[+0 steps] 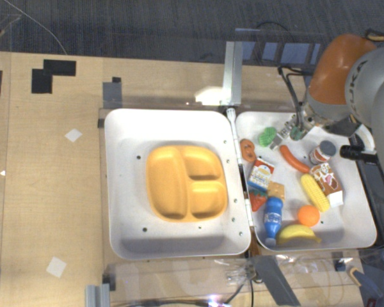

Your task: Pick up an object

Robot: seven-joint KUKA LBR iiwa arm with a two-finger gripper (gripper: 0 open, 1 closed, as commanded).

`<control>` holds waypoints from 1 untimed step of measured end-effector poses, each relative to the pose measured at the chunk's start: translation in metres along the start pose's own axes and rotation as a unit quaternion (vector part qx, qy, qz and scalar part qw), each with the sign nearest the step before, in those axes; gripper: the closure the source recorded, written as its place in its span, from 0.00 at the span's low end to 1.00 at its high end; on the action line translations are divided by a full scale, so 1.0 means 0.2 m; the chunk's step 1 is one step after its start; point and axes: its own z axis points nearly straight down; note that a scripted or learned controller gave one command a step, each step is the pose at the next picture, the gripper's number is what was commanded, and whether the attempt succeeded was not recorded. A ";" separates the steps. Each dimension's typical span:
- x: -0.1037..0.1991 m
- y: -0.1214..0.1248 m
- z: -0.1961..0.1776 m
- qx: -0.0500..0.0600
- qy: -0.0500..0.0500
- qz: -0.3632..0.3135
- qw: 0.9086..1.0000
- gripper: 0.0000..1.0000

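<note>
The hand (293, 132) hangs low over the right white bin (365, 226), near its back rim; I cannot tell its state. Beside it sit a green lumpy toy (267, 136) and a red sausage (294, 159). The left white bin (125, 190) carries a yellow divided tray (185, 181), with bare floor around it.

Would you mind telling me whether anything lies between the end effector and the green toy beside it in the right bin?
Nothing visible does. The end effector sits just right of the green toy in the right bin, with only bare white floor between them. The sausage lies lower, off that line.
</note>
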 end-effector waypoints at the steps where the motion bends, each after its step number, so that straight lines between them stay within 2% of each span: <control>1: 0.26 0.20 -0.44 0.002 0.004 0.084 0.996 1.00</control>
